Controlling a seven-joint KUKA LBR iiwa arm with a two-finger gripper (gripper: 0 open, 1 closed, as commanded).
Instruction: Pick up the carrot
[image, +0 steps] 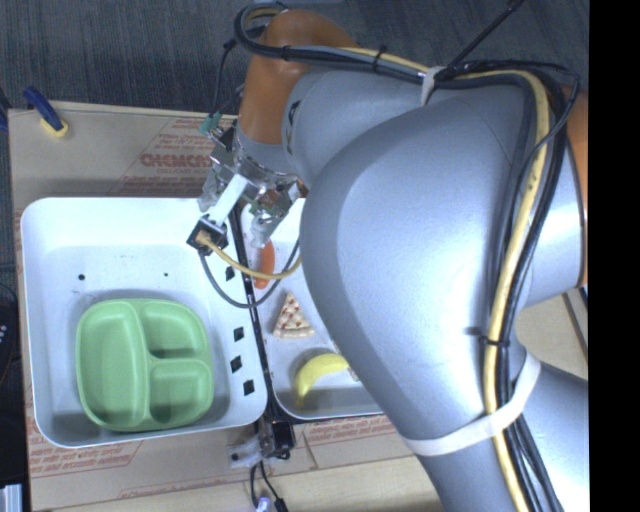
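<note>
**Arm over the carrot, lift not begun**

Nearest lies the banana (318, 372), then a pizza slice (291, 318). Beyond the slice the carrot (264, 264) rests on the bin floor, the gripper (256, 212) right above it. Whether the jaws are closed, I cannot tell.

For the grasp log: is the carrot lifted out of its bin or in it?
Cannot tell. The carrot shows over the right bin, just below the gripper; contact is hidden.

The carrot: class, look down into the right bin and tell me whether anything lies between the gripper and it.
Nothing visible does. The gripper hangs directly above the carrot in the right bin, close over its upper end. The pizza slice and the banana lie nearer the camera, off that line. A yellow cable curves beside the carrot.
</note>
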